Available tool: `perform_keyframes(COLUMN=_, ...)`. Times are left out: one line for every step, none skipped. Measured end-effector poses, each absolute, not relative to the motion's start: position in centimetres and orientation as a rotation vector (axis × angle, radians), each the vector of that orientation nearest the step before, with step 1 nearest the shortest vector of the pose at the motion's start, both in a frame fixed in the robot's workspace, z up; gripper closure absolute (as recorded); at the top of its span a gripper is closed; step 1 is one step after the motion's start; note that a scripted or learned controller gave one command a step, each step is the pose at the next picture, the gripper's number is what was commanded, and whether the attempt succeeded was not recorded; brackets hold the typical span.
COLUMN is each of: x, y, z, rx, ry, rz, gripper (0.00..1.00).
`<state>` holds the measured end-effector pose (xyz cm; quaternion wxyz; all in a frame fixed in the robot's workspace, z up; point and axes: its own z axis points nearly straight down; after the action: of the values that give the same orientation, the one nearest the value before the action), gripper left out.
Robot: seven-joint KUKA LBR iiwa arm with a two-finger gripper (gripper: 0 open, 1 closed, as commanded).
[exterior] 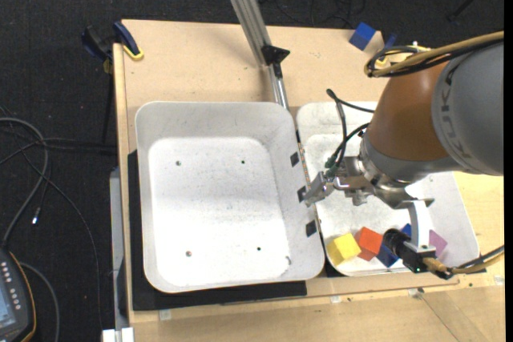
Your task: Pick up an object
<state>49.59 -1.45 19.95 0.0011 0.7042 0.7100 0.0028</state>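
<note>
Because the task names no one object, the fair candidates are the small blocks huddled at the near end of the right bin (319,122). A yellow block (345,248) lies against an orange block (369,239), a blue block (391,254) sits partly hidden just beside that, and a purple block (438,239) lies a little apart.

They look like rigid, light toy blocks with flat faces, so I judge they will neither crush nor load the arm. Smooth faces may slip if pinched at a corner. The yellow block seems the best hold, taken across two opposite flat sides, since its left side stands free. The orange block is crowded on both sides.

The tool (324,186) is over the right bin's left wall, apart from the blocks; whether it is spread or pressed together I cannot tell.

Room is tight. The blocks lie close to the bin's near wall and its left corner, so a descent there could catch the rim. The left bin (212,180) stands just beside, and its raised edge bounds any sideways move over the counter (200,64).
</note>
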Motion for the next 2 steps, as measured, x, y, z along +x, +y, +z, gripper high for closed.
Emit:
perform_keyframes(x=48.9, y=3.6, z=19.5, rx=2.213, ry=2.233, rz=0.001, gripper=0.0)
perform_keyframes(x=50.5, y=0.5, z=19.5, rx=2.224, ry=2.217, rz=-0.001, gripper=0.0)
